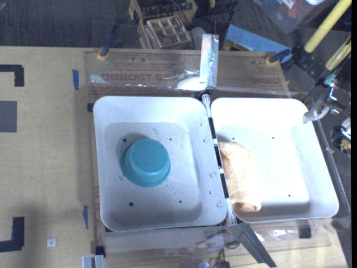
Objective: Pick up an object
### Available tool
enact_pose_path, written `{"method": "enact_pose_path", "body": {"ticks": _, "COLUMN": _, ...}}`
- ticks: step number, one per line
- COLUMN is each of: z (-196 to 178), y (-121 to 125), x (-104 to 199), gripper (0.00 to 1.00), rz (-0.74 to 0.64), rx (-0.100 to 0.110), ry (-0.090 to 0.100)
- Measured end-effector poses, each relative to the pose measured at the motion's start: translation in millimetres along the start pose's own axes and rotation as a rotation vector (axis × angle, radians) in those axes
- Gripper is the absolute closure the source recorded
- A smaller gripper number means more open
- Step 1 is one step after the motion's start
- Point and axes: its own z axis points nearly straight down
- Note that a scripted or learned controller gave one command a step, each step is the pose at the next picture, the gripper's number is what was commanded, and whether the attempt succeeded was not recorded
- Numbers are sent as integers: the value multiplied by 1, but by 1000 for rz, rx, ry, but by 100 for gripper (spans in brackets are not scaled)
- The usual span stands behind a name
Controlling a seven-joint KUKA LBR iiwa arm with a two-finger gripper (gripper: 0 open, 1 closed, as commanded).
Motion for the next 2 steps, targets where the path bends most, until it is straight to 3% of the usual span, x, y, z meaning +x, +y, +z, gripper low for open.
{"method": "enact_pose_path", "body": {"ticks": 1, "z": 107, "y": -89, "x": 8, "gripper": 0, "rz": 47, "rx": 4, "ry": 0}}
{"method": "enact_pose_path", "body": {"ticks": 2, "z": 43, "y": -32, "x": 41, "gripper": 0, "rz": -16, "rx": 2, "ry": 0}}
